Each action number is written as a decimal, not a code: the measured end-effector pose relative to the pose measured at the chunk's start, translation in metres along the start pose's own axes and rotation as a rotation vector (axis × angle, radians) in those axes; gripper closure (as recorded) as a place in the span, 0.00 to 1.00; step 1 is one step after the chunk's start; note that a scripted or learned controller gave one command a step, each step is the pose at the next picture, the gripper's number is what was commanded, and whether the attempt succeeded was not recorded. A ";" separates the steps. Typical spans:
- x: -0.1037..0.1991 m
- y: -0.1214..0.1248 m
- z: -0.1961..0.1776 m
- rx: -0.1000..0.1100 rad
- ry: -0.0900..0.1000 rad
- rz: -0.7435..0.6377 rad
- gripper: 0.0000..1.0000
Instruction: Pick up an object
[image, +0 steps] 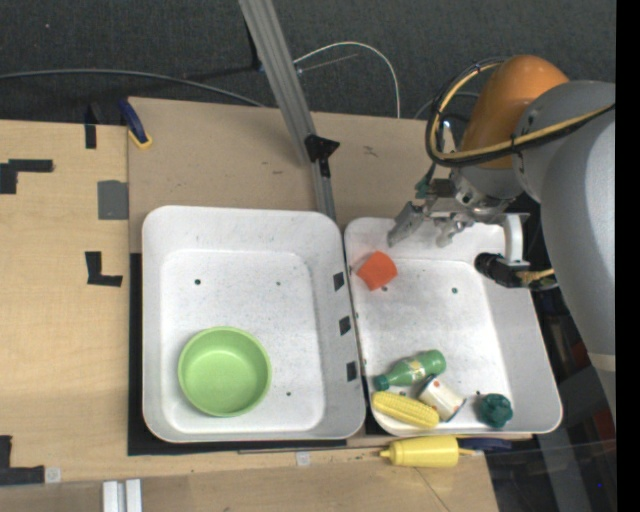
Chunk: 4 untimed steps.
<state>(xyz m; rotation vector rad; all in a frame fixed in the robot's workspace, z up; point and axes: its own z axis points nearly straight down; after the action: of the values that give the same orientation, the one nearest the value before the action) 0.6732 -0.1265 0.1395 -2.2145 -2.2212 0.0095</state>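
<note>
My gripper (424, 230) hovers over the far edge of the right bin (520, 340), its two fingers spread apart and nothing between them, so it is open. A red-orange block (376, 270) lies just below and to the left of the fingers, apart from them. At the near end of the same bin lie a green bottle (410, 370), a yellow corn cob (405, 409), a small white piece (441, 397) and a dark green object (493, 409).
The left bin (240, 240) holds a light green bowl (225, 371) at its near left. A yellow bottle (425, 452) lies on the bench outside the right bin's near rim. A grey pole (290, 90) slants above the bins' shared far corner.
</note>
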 end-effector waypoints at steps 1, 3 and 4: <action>-0.003 0.000 0.045 0.004 -0.004 0.004 0.00; -0.005 -0.003 -0.008 -0.011 0.000 0.002 1.00; 0.005 0.001 -0.057 -0.013 0.000 0.000 1.00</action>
<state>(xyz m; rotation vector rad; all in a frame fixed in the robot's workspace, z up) 0.6749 -0.1211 0.1967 -2.2210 -2.2273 -0.0051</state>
